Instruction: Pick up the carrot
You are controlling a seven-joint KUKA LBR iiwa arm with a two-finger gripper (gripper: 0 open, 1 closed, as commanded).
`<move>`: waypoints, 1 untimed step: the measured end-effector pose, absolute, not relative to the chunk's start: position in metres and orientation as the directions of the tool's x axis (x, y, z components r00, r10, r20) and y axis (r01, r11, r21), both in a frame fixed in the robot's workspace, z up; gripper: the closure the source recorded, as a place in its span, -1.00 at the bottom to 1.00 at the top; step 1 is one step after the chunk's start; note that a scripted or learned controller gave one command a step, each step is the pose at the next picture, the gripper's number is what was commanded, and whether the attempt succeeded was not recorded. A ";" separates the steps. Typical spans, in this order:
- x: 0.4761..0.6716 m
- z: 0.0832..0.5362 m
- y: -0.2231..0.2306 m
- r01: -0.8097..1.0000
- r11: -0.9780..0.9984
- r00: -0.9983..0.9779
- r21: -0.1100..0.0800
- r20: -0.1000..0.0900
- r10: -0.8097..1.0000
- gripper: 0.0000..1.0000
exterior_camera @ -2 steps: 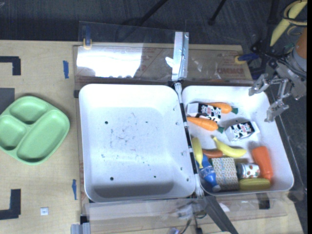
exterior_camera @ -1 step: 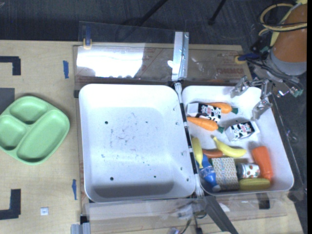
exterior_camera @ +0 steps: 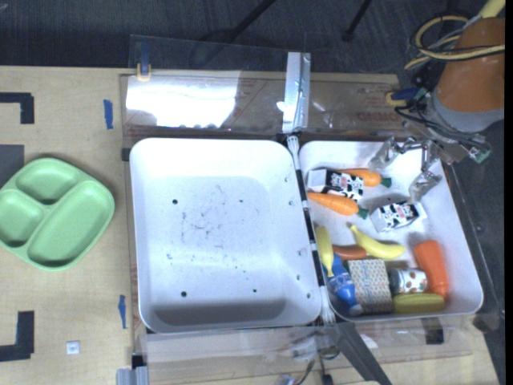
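The orange, tapered toy carrot (exterior_camera: 333, 204) lies flat in the right white bin (exterior_camera: 467, 289), close to its left wall. Its length runs slantwise, the thick end pointing right with a small green stub there. Nothing grips it.

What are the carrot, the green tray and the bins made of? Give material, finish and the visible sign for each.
Carrot: likely toy plastic; smooth, uniform orange with a green tip.
Green tray: probably molded plastic; matte, rounded compartments.
Bins: apparently white plastic or coated metal; smooth, faintly scuffed floor.
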State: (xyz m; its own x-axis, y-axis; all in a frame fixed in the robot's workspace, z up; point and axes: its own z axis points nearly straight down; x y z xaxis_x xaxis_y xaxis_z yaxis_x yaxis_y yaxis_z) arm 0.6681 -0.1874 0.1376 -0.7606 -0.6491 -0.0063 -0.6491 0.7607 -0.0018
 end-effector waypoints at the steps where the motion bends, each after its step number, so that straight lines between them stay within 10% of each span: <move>1: 0.654 0.168 -0.222 -0.788 0.615 -0.615 -0.007 -0.008 -0.788 -1.00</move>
